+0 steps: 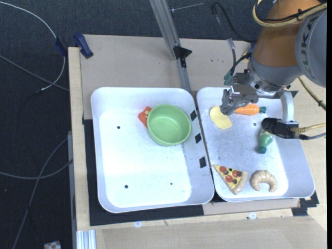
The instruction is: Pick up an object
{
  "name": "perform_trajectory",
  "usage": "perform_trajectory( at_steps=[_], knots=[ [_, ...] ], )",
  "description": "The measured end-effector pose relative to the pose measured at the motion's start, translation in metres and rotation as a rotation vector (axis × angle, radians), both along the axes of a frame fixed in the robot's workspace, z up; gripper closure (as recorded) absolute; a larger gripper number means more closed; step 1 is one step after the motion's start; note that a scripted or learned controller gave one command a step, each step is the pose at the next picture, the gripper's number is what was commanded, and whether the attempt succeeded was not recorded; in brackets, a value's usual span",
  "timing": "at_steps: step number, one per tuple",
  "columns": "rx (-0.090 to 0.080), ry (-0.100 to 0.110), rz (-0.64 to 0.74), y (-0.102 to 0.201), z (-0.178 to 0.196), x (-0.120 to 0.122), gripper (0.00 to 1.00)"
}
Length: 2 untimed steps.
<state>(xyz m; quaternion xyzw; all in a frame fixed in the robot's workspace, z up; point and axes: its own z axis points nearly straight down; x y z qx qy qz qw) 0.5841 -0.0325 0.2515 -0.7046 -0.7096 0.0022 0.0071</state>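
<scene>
The gripper [228,108] hung low over the far end of the right bin [295,183], at the edge of a flat yellow piece [221,119] and just beside an orange carrot [246,109]; whether anything was pinched could not be told. The yellow piece lay on the bin floor near the wall shared with the left bin [104,139]. It appeared to be a light, stiff, smooth plastic toy, probably slippery, and best taken across its narrow width at mid-length.
</scene>
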Motion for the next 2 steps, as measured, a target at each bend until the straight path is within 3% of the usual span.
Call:
perform_trajectory(
  at_steps=[1,2],
  knots=[
    [-0.005,-0.016,-0.001,0.061,-0.001,0.017,1.00],
    [-0.004,-0.015,-0.001,0.110,0.003,0.018,1.00]
  ],
)
